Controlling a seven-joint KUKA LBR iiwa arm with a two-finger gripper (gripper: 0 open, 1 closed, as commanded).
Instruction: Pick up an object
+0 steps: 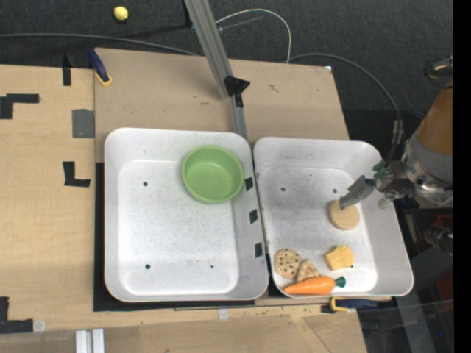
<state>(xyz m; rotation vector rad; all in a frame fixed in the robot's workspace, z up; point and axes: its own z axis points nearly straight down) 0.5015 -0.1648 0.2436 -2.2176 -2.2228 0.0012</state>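
The fingers (355, 197) hang just above the round tan disc (344, 216) near the right bin's (309, 153) right edge; whether they stand wide or narrow I cannot tell.

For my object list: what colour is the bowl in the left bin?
The bowl is light green, seen clearly in the camera view, near the left bin's far right corner.

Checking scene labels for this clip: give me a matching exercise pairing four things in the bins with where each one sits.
Things:
1. green bowl
2. carrot
3. tan round disc
4. yellow wedge

Places:
A. right bin, right beside the gripper
B. left bin, upper right part
C. right bin, along the front wall
D. right bin, between the disc and the carrot

Pairs: 1-B, 2-C, 3-A, 4-D
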